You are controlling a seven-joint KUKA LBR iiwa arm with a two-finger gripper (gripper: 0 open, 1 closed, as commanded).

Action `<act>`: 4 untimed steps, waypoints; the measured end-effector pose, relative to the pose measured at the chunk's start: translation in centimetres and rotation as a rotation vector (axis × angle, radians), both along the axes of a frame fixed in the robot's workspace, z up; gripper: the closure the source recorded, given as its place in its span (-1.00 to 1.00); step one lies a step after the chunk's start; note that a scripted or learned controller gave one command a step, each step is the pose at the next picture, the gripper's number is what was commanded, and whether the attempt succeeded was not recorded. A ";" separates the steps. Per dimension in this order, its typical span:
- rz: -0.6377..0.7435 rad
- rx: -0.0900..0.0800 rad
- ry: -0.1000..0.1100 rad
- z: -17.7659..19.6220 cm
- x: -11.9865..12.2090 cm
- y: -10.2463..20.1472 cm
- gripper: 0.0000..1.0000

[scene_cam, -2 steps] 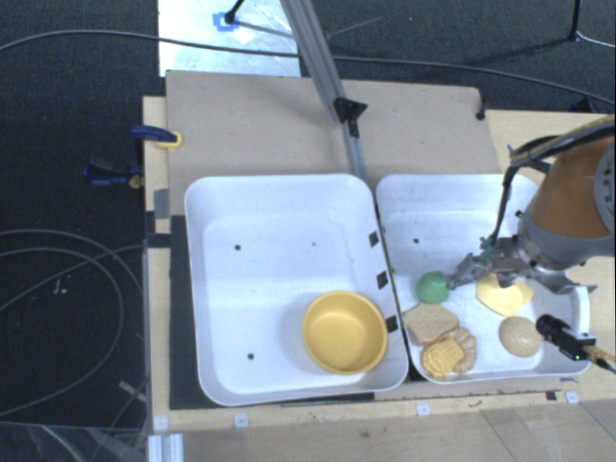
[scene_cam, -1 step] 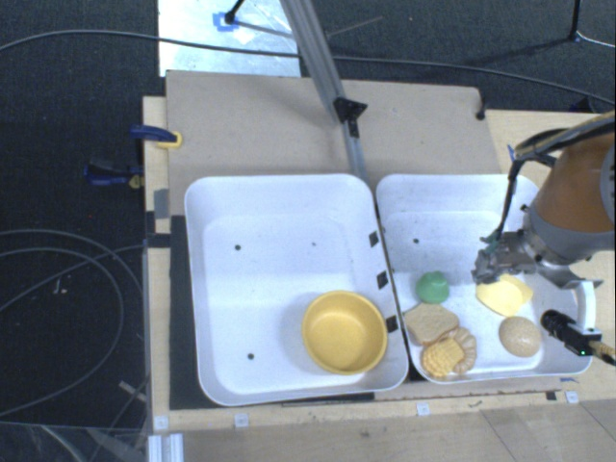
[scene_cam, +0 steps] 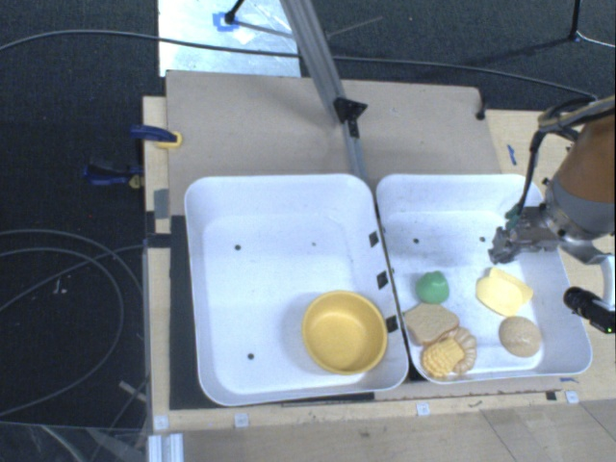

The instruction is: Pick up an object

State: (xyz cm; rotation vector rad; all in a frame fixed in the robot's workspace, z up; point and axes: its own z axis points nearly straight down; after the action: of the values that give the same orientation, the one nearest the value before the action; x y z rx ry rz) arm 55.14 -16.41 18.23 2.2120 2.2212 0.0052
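Left bin (scene_cam: 241, 210): yellow bowl (scene_cam: 345, 331) near front rim, wide bare floor behind. Right bin (scene_cam: 433, 200): bare rear half; front holds yellow wedge (scene_cam: 503, 292), toast (scene_cam: 430, 322), round bun (scene_cam: 520, 336), corn (scene_cam: 444, 357), green ball (scene_cam: 433, 286). Gripper (scene_cam: 502, 246) hangs above wedge, near right rim; finger spread unreadable.

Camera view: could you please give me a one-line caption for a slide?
Gripper hovers over the right bin above toy food; yellow bowl in left bin.

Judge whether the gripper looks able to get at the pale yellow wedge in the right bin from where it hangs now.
Probably yes. The gripper hangs just up-left of the yellow wedge, which lies apart from the tan ball, with nothing over it.
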 end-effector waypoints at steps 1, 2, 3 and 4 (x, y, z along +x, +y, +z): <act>0.002 0.000 0.000 5.3 1.0 0.6 1.00; 0.002 0.001 0.001 9.0 1.1 0.6 1.00; 0.006 0.003 0.005 7.6 1.7 6.4 1.00; 0.008 0.005 0.005 8.3 2.6 11.9 1.00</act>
State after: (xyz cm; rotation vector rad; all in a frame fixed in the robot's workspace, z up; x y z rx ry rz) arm 57.73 -4.51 26.49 2.2082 2.2341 0.0053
